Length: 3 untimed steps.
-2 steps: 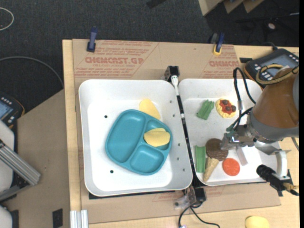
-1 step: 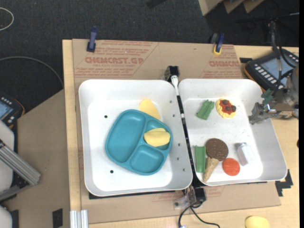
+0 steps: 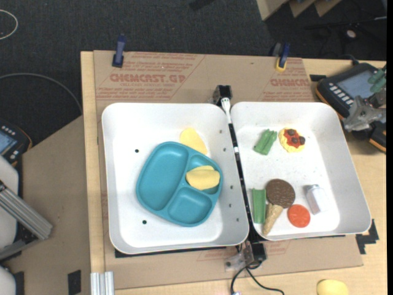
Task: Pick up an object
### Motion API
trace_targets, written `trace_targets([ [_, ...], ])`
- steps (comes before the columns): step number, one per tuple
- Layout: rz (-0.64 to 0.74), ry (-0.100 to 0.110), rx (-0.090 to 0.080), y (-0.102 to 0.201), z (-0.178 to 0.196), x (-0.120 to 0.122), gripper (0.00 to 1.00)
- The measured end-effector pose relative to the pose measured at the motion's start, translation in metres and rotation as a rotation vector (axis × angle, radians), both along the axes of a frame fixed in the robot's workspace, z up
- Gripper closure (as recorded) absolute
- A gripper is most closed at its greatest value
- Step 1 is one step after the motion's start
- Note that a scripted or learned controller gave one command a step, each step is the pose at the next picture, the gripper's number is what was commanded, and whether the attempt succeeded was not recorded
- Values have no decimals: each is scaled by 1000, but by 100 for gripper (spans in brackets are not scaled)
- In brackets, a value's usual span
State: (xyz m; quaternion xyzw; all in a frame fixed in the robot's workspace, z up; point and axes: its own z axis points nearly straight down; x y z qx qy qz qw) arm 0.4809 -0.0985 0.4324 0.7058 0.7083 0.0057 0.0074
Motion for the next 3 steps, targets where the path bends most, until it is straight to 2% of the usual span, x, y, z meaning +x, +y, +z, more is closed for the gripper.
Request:
trace_targets([
  [1, -6, 25, 3, -17, -71, -2, 100],
  [2, -2, -2, -2, -19, 78, 9, 100],
  [3, -7, 28, 4, -40, -19, -3, 100],
])
